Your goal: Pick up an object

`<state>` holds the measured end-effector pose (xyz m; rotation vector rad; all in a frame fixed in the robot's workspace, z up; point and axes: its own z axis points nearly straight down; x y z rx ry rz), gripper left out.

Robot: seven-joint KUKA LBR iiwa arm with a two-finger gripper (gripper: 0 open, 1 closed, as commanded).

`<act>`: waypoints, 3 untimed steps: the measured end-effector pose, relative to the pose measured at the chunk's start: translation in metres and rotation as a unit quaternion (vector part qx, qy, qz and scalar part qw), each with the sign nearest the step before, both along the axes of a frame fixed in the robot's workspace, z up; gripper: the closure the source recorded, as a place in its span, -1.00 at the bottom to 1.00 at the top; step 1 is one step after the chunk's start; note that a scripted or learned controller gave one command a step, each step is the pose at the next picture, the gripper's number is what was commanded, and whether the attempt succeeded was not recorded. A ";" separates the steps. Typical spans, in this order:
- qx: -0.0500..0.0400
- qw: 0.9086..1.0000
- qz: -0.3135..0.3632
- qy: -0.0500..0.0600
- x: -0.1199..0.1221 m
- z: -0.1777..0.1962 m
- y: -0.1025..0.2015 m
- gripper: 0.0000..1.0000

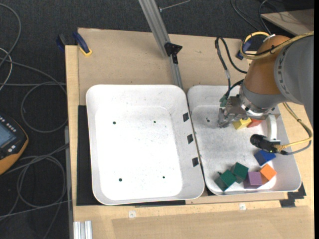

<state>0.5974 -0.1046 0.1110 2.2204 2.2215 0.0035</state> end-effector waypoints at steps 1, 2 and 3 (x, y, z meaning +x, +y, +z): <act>-0.001 1.000 0.000 -0.002 0.004 0.045 -0.004 1.00; -0.001 1.000 0.000 -0.003 0.002 0.106 -0.011 1.00; -0.001 1.000 0.001 -0.002 0.003 0.143 -0.011 1.00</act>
